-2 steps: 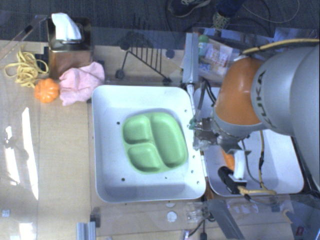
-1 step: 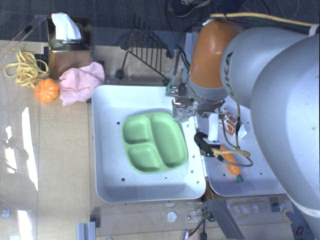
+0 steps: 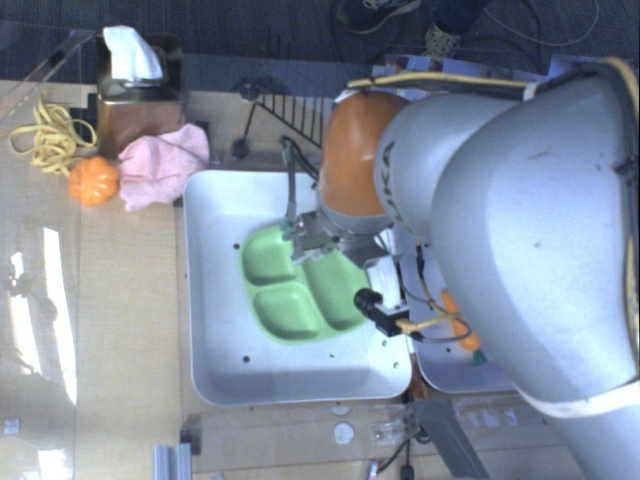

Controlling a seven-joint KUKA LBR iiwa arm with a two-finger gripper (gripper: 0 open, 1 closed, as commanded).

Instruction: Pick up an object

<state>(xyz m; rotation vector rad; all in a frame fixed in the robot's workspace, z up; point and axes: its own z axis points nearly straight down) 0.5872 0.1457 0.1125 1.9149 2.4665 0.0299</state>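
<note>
A robotics lab: a large grey industrial arm (image 3: 520,238) works over shallow white plastic bins (image 3: 215,298) on a pale wooden bench (image 3: 90,318), cables trailing.

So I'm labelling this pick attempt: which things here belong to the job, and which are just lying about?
Job:
green divided plastic plate
left white bin holding it
gripper above the plate

Lying about:
pink crumpled cloth
small orange pumpkin
yellow coiled cord
brown tissue box

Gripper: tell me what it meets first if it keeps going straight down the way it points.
Most likely the green divided plate lying in the left white bin. The gripper sits over the plate's upper right part, though its height above is unclear.
</note>
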